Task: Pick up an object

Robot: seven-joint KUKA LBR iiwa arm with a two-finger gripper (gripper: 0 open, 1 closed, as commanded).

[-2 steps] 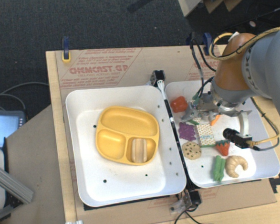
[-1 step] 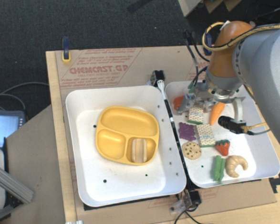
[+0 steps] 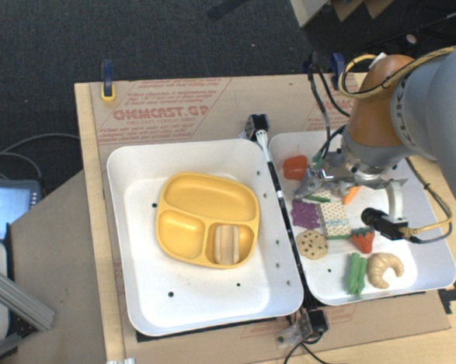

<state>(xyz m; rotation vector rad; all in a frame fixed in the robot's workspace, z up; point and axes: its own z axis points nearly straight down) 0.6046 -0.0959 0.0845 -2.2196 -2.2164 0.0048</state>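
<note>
Toy foods — a red tomato (image 3: 295, 166), cookie (image 3: 313, 244) and croissant (image 3: 386, 267) — lie in my right bin (image 3: 440, 267). My pincer (image 3: 327, 180) hangs among them; its grip I cannot tell.

The arm's thick grey cylindrical link (image 3: 440, 100) has a smooth, matte shell. Next to it sits a rounded orange band (image 3: 375, 109), glossy, with a pale highlight near its top. A yellow cable and thinner dark ones loop around it (their ends are hard to trace). Below, the metallic grey tool (image 3: 330, 176) carries a small black part.
</note>
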